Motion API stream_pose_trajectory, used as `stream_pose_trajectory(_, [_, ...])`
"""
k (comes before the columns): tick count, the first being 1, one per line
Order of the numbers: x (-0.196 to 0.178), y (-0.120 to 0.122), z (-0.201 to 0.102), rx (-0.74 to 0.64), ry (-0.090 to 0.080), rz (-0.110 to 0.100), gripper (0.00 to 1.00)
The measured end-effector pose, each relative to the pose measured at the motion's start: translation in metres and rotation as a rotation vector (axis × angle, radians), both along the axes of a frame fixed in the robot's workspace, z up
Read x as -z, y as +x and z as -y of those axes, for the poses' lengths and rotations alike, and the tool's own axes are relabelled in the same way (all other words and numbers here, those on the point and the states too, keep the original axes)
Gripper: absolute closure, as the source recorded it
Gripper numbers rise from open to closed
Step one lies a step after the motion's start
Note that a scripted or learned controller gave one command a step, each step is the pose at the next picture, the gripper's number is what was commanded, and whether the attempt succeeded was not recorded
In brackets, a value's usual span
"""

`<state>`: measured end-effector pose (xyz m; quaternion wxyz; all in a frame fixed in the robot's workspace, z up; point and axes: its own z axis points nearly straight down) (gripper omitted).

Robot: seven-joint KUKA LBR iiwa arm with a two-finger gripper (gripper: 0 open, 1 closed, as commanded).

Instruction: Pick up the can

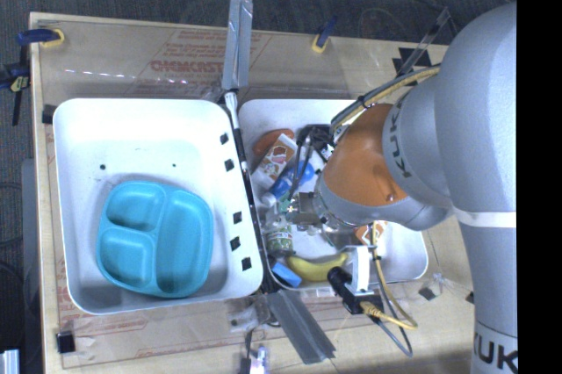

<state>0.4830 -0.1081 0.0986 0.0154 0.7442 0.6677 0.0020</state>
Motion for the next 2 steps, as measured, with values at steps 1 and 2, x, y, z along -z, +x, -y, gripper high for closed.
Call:
stream_pose_trajectory(1, [-0.007, -0.002, -0.006, -0.013, 0.012, -0.014, 1.0])
stream_pose_trajectory(2, [-0.113, 0.086, -0.046, 0.225, 0.024, -0.026, 1.0])
